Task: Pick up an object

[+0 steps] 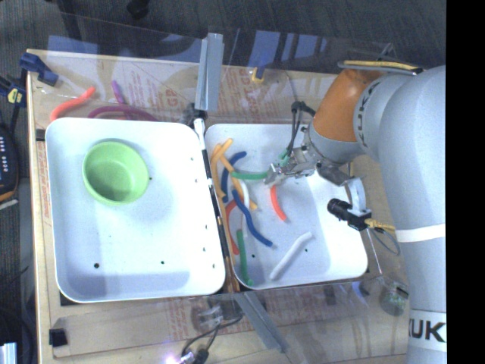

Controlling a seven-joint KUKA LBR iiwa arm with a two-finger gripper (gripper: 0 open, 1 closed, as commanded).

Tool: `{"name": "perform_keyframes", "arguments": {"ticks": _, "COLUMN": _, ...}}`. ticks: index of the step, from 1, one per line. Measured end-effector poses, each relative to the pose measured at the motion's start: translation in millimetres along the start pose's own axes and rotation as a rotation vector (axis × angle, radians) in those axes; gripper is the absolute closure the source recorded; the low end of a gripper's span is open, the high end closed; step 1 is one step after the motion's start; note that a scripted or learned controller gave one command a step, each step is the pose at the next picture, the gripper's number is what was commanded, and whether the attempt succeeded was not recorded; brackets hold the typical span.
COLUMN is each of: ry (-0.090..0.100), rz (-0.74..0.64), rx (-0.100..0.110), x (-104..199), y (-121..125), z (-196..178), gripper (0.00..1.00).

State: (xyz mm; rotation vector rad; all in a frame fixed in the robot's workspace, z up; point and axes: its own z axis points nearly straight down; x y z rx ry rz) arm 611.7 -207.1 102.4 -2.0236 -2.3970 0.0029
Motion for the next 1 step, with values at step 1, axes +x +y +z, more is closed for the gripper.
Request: {"name": "perform_keyframes", "arguments": {"ticks": 1, "ry": -0.002, "rz": 0.117, "rx": -0.002, "x": 107.3, "y": -16.3, "z": -94.9, "gripper": 1.00}}
